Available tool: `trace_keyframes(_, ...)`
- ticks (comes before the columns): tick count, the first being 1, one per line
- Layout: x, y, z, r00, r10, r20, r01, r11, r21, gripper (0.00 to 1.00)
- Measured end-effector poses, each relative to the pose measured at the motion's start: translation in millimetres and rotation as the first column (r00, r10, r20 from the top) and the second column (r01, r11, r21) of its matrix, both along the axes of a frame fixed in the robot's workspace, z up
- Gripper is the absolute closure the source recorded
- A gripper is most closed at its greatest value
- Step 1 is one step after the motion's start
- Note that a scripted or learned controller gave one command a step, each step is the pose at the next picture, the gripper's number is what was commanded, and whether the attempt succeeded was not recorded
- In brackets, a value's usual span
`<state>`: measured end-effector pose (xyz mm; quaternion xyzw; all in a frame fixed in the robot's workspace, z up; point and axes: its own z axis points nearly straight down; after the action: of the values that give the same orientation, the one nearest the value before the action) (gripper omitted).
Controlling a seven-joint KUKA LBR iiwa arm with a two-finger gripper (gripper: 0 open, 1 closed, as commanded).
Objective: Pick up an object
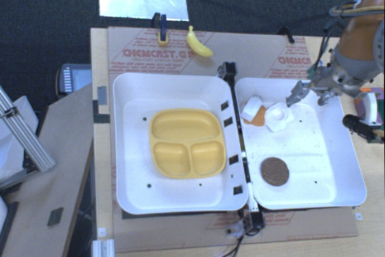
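Right bin's got a small white cup-like piece [277,117] near its back wall, just beside a white-and-orange bit [254,111]. A flat brown disc [275,171] lies well apart, toward the front.

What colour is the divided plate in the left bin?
Yellow; the divided plate shows in the camera view.

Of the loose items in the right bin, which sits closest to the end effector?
The white cup-like piece, just below-left of the end effector. The orange-and-white piece lies further left, the brown disc far lower.

Below-left of my claw [311,94] lay a brown speckled disc [275,171]; nearer sat white [277,115] and orange pieces [258,118]; far left, a yellow tray [184,142].
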<state>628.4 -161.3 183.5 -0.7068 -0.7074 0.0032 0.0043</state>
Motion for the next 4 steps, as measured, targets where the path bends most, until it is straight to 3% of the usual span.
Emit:
trace_keyframes(1, 3, 0, 7, 1.0, 0.002, 0.012, -0.002, 1.0, -0.002, 0.0)
trace_keyframes(3, -5, -5, -98, 1.0, 0.0, 0.009, 0.0, 1.0, -0.001, 0.0)
trace_keyframes(4, -4, -5, -97, 1.0, 0.001, 0.014, -0.001, 1.0, -0.003, 0.0)
